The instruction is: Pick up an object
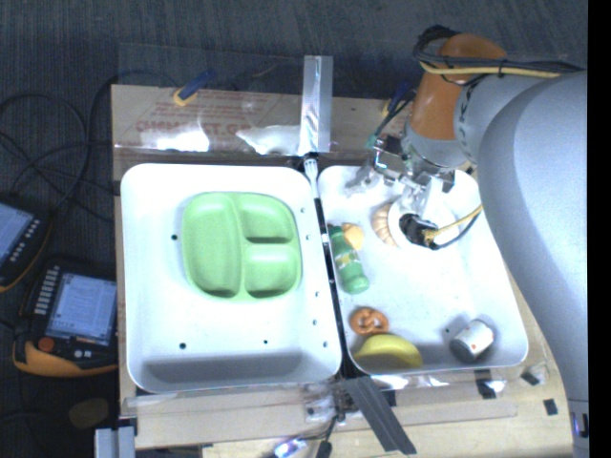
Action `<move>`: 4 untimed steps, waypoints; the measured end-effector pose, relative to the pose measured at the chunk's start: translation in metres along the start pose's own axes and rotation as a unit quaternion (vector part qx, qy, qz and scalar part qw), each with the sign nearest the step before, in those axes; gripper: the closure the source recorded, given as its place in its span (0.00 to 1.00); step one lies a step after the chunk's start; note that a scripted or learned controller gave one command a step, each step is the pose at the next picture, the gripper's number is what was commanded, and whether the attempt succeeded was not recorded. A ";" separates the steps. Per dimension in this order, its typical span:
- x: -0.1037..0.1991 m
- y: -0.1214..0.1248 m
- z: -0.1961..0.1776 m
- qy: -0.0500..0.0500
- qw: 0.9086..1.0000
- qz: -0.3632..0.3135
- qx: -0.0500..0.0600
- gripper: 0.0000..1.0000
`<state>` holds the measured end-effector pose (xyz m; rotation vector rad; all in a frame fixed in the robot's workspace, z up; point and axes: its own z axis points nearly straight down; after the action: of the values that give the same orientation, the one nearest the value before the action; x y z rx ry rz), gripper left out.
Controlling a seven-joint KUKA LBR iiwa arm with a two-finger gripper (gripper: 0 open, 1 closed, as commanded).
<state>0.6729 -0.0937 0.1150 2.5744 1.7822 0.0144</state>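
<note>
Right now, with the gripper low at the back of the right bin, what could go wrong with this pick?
1. The gripper sits close to the croissant near the right bin's back wall, so it may clip or shove the pastry instead of gripping it.
2. The yellow cable loops near the croissant and might snag.
3. The green bottle lies against the divider, hard to straddle.

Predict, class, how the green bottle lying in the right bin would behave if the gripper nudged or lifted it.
The green bottle lies on its side against the bin's left wall, so a sideways nudge would probably roll it. Its rounded, seemingly smooth body might slip between fingers. It looks small and probably light.
</note>
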 end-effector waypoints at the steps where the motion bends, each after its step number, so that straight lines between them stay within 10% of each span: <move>1: -0.036 0.003 0.011 0.002 0.998 -0.067 -0.006 0.00; 2: -0.040 0.007 0.013 0.006 0.999 -0.054 -0.005 0.00; 3: -0.048 0.008 0.001 -0.001 0.999 -0.051 -0.005 1.00; 4: -0.094 0.032 -0.134 -0.003 1.000 -0.015 0.007 1.00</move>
<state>0.6685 -0.1923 0.2491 2.5550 1.8243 -0.0046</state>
